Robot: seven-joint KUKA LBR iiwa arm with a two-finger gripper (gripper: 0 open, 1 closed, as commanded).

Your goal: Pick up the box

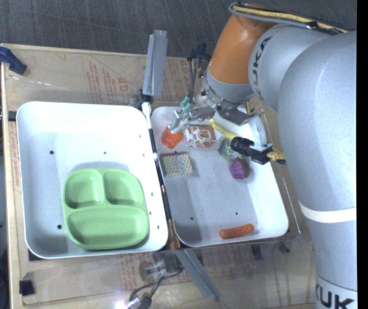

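Clearly the step in hand is settling onto the box (201,136), a small white-and-orange carton lying flat in the right bin (271,198), in its far part near the rim. From the overhead camera view the gripper (185,116) hovers low just beside the box, on its left, above an orange piece (172,138); whether it is open or closed I cannot tell, and nothing is visibly held. Relative to the box, a patterned square pad (177,165) lies just nearer the camera, a purple object (239,169) to the right, and an orange carrot-like stick (236,231) well apart at the near rim. I judge a good grasp needs the tool centred over the box, clear of the orange piece.
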